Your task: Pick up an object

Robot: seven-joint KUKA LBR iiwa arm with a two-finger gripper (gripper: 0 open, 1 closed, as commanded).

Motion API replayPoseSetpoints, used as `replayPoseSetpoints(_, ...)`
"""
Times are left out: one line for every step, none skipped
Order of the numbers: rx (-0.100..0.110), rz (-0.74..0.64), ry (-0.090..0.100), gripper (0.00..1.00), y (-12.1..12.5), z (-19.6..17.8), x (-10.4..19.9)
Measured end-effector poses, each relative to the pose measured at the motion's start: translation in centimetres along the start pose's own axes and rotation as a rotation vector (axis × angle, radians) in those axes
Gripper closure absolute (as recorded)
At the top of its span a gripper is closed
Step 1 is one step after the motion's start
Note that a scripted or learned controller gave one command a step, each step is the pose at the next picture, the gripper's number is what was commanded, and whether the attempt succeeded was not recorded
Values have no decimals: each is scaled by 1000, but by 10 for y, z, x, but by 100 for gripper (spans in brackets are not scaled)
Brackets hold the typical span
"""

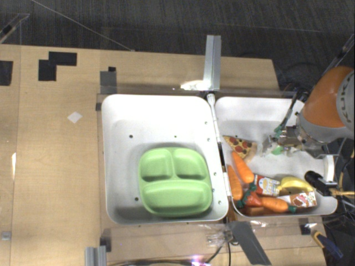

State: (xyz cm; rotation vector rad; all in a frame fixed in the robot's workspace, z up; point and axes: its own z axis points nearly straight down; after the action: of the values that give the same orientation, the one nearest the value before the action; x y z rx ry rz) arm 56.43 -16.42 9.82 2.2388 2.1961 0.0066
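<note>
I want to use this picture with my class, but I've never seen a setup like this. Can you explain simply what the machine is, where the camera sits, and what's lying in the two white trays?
One camera looks down at a slant on a wooden bench. The grey and orange shape at the right is a robot arm; its gripper hangs over the right bin. I can't see that it holds anything. That bin contains toy food: a pizza slice, carrots, a banana and small cartons. The left bin holds a green divided plate. The arm's job is picking up an object.
</note>
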Motion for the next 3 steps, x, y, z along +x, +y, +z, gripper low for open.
replayPoseSetpoints(-5,-2,0,100,2,-12,1)
replayPoseSetpoints(0,-105,1,100,-48,-98,27)
replayPoseSetpoints(1,-104,1,0,-48,-98,27)
